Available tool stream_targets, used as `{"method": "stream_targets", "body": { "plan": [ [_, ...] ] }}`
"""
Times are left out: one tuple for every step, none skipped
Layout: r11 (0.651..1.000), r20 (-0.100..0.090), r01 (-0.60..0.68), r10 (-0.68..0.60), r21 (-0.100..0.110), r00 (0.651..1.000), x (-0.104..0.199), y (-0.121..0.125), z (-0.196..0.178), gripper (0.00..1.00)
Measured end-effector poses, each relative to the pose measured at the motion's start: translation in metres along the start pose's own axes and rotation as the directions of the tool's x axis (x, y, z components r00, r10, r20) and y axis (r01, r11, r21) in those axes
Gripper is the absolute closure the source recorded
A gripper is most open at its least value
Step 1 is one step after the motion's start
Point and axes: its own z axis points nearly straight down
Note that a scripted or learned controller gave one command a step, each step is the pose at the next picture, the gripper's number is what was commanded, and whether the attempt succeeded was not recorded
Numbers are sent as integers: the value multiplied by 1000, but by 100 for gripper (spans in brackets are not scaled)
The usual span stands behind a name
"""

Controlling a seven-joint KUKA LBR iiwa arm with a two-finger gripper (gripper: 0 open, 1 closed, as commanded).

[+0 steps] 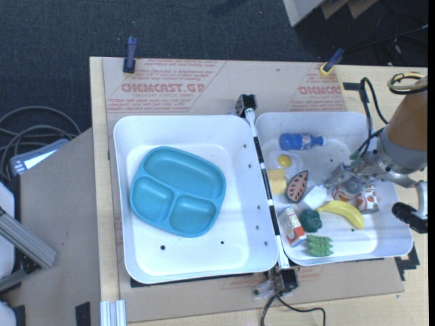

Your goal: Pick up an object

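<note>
The right bin (338,123) holds several small items: a blue bottle (299,142), a yellow round piece (284,161), a yellow block (276,180), a watermelon slice (297,186), a banana (343,213), a red and white carton (292,225), a dark green toy (311,220) and a light green toy (318,245). My gripper (348,180) hangs low in this bin, right of the watermelon slice and just above the banana. A red and white object (366,200) lies directly beside it, partly hidden by the wrist.
The left bin (183,131) holds a blue divided plate (178,191). A black clamp (246,103) sits where the bins meet at the back. Cables (367,100) run along the right bin's far right corner. The grey arm (408,148) comes in over the bin's right rim.
</note>
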Motion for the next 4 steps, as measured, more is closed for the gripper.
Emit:
{"method": "stream_targets", "body": {
  "plan": [
    [1000, 1, -1, 1, -3, 1000, 0, 1, -10, 100],
    [1000, 1, -1, 1, -3, 1000, 0, 1, -10, 0],
    [1000, 6, -2, 2, -7, 1000, 28, -48, 1, 0],
    [1000, 7, -3, 3, -9, 1000, 28, -47, -10, 100]
  ]
}}
